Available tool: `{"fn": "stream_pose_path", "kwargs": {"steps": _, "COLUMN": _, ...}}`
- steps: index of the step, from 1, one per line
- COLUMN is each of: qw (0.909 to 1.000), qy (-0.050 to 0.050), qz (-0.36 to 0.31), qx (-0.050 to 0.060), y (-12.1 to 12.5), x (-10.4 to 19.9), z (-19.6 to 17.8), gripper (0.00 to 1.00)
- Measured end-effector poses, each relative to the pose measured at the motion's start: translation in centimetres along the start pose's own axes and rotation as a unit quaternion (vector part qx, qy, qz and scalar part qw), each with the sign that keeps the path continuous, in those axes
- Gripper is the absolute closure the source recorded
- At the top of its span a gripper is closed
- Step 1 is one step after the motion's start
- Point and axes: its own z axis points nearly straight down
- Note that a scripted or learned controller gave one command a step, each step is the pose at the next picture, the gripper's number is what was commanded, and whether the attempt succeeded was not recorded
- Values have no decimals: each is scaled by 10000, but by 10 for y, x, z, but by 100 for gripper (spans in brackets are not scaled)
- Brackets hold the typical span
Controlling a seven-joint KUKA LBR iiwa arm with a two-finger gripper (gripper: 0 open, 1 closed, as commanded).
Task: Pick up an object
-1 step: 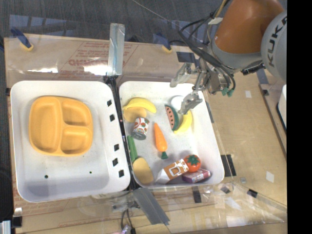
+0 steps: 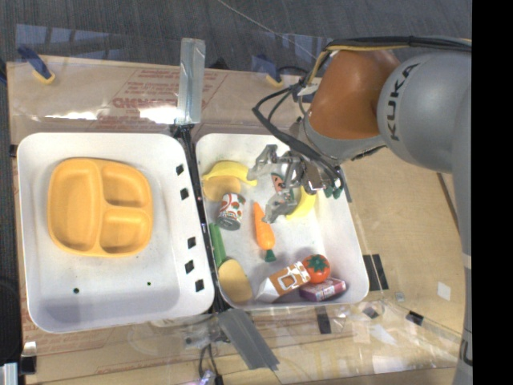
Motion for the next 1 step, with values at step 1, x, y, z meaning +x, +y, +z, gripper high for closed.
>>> {"fn": "stream_pose_path", "kwargs": {"steps": 1, "qw": 9999, "qy": -113, "qz": 14, "qx": 36, "y": 13, "x": 26, "z": 61, "gripper": 0}}
